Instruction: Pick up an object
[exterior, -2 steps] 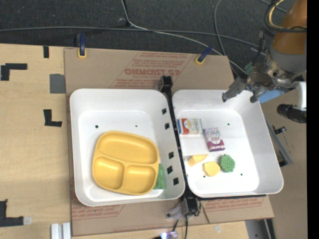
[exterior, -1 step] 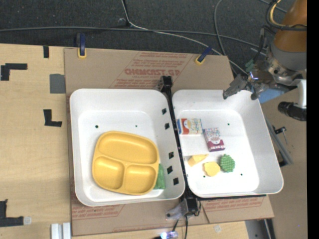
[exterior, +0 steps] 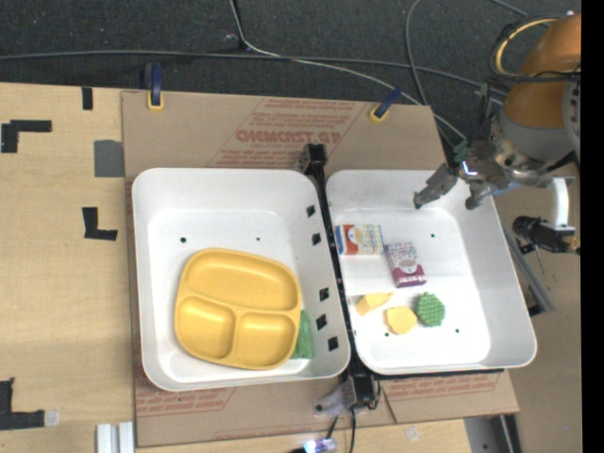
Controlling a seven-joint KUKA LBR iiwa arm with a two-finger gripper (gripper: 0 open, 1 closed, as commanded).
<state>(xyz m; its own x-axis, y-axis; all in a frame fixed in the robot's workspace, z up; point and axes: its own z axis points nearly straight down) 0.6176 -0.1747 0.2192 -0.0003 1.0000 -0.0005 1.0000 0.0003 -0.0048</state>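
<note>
Two white bins are seen side by side on a sheet of cardboard (exterior: pixel 283 125) in the middle of the frame. The left bin (exterior: pixel 156 253) is occupied by a yellow divided tray (exterior: pixel 236 305), with a green object (exterior: pixel 304 336) wedged against the tray's right edge. In the right bin (exterior: pixel 491 291), five small things are gathered toward the left and centre — a red-and-white carton (exterior: pixel 360 239), a purple-and-white packet (exterior: pixel 405 263), a yellow wedge (exterior: pixel 374 301), a yellow round piece (exterior: pixel 399 321) and a green bumpy ball (exterior: pixel 430 309) just beside it. The gripper (exterior: pixel 453 189) is seen at the upper right of the frame, over the right bin's upper edge, well apart from those objects. Its two fingers are spread apart — nothing is held between them.
</note>
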